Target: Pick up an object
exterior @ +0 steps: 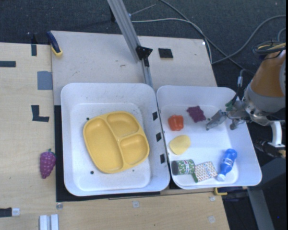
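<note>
Two bins sit side by side on the bench. The left bin (72, 99) holds a divided plate (116, 141). In the right bin (249, 169), a pepper (176, 122) and a small lump (196, 113) lie toward the back, a lemon (179, 144) in the middle, and a can (183, 166), packet (205, 171) and bottle (226, 163) along the front. A bunch of grapes (47, 163) lies on the bench, left of both bins.

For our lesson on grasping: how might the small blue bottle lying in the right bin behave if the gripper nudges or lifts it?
The blue bottle lies on its side, so a nudge would probably roll it. Its rounded, smooth-looking body may slip between fingers. It looks small, so likely light. The gripper hangs over the right bin, apart from it.
</note>
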